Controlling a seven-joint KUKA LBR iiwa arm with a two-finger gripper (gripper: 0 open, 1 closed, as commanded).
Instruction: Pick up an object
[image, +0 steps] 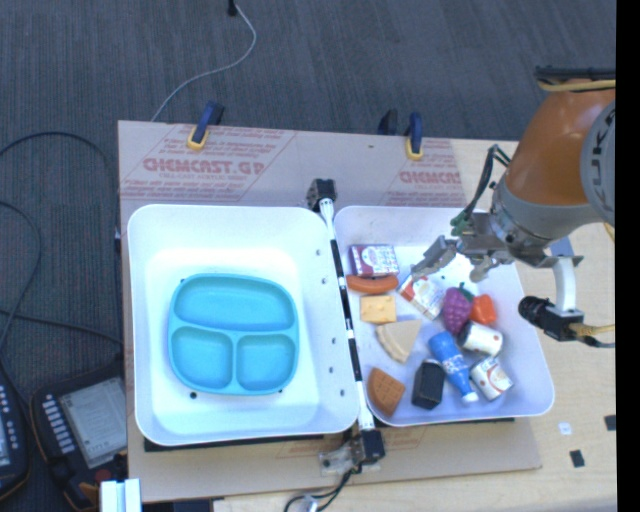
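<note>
The right bin (540, 395) holds a heap of toy food. Among it are a purple box (372, 260), a red sausage (371, 283), a square cracker (378, 309), purple grapes (457, 308), a blue bottle (452, 362), a black block (428, 385) and a brown bread piece (384, 390). My gripper (448, 271) hangs open over the upper middle of that bin, just above a small red-and-white packet (425, 296) and the grapes. Nothing is between its fingers.
The left bin (150, 240) carries a blue divided plate (235, 333). A pale wedge (398, 340), a white cup (482, 340), an orange piece (484, 306) and a red-and-white can (492, 380) crowd the right bin. Clamps (205, 122) hold the board's far edge.
</note>
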